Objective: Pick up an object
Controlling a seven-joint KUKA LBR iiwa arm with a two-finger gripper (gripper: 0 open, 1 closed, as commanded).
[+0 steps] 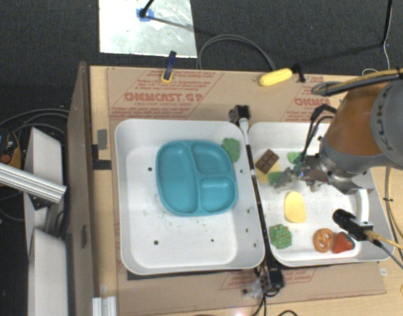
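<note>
In the right bin (379,259), at 5 o'clock, lie a pretzel (323,239) and broccoli (280,236); a yellow piece (294,207) sits higher. The gripper (295,173) hangs just above it, likely lining up; its grip cannot be told. At 9 o'clock the left bin (132,196) bears a blue tray (195,178).

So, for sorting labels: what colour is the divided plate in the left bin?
Light blue divided plate, plain, clearest in the camera view.

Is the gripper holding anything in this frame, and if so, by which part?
Cannot be told. The gripper sits low in the right bin, near a small green piece, but nothing is clearly between its fingers.
</note>
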